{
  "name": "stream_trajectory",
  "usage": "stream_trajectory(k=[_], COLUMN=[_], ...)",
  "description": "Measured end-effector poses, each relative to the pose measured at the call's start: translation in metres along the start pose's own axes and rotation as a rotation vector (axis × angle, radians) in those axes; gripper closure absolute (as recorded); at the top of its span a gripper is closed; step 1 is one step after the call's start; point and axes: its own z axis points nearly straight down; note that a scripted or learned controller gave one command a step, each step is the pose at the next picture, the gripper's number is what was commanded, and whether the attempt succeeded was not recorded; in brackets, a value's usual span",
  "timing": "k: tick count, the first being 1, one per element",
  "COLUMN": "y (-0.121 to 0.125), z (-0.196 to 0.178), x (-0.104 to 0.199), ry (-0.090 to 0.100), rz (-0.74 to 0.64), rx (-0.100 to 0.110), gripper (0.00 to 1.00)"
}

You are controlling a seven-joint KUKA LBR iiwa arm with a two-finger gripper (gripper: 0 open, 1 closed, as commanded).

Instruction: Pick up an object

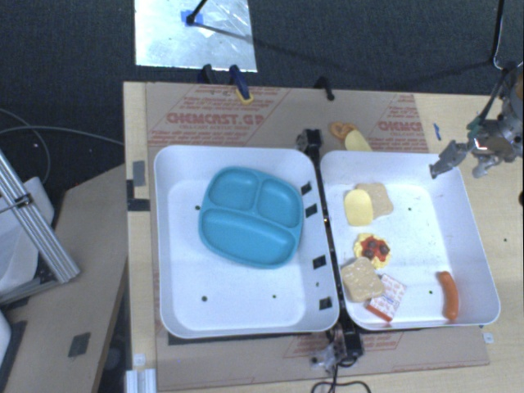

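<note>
White plastic makes up both bins on the bench. The left bin [176, 219] holds a blue divided plate [250, 216], lying flat with its three compartments facing up. The right bin [471, 244] holds a scatter of toy food. A pale yellow piece [358, 207] lies in the far part, touching a tan slice [377, 198] just to its right. Nearer, a small yellow piece with red topping [373, 248] sits near the bin's left wall. Nearer still lies a speckled tan square [361, 279], with a small red-and-white packet [386, 295] touching its near right corner. An orange sausage [449, 295] lies alone at the near right, its length running near to far, well apart from the rest.

Outside the bins, on the cardboard just beyond the right bin's far edge, a yellow piece [357, 141] rests beside an orange one [341, 129].

The gripper [460, 159] hangs at the far right corner of the right bin, above its rim, well away from all the food. Whether its claw is released or clenched cannot be told from here; nothing shows between the fingers.
</note>
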Motion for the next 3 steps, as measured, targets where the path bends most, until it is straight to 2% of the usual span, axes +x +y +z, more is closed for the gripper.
stream_trajectory(k=[1,2,3], y=[-0.019,-0.01,-0.009], z=[-0.117,-0.288,-0.29], x=[0.024,0.036,0.035], ry=[-0.003,-0.006,-0.003], rz=[-0.004,-0.004,-0.007], rx=[-0.013,-0.02,-0.007], gripper=[0.0,0.0,1.0])
